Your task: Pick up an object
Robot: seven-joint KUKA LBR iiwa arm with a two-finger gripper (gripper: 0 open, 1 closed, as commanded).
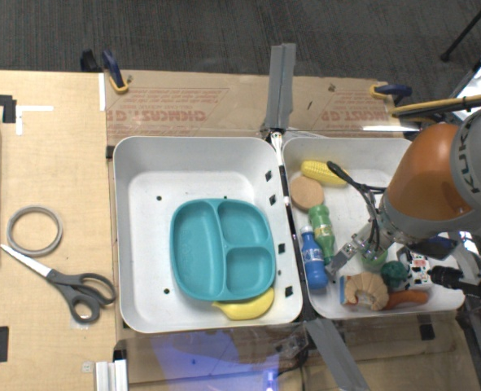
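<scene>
1. Objects for picking lie crowded in the right bin point(391, 155): a yellow corn cob point(321, 172) and a tan round disc point(307, 192) near the far wall, a green bottle point(322, 230) and a blue bottle point(312, 259) side by side along the divider, a tan bread-like piece point(365, 291), a dark green item point(394, 274) and an orange carrot-like piece point(406, 298) at the near edge.
2. Gripper point(369, 249) sits low over the near half of the right bin, just beside the green bottle and above the bread-like piece. The wrist and orange band hide the jaws; I cannot tell whether they are open, closed or holding anything.
3. Risk, in my judgement: the items near the gripper touch or nearly touch, so a closing grasp could catch two things, or pinch an edge and let it slip on lifting.
4. Risk: both bottles are rounded and lie on their sides; a push from one side could roll them against the divider rather than seat them.
5. Risk: a descent close to the near wall could strike the rim.
6. Left bin point(138, 218) holds a teal divided plate point(222, 248) resting over a banana point(248, 306), well apart from the gripper. Scissors point(65, 283) and a tape roll point(34, 230) lie on the bench.
</scene>
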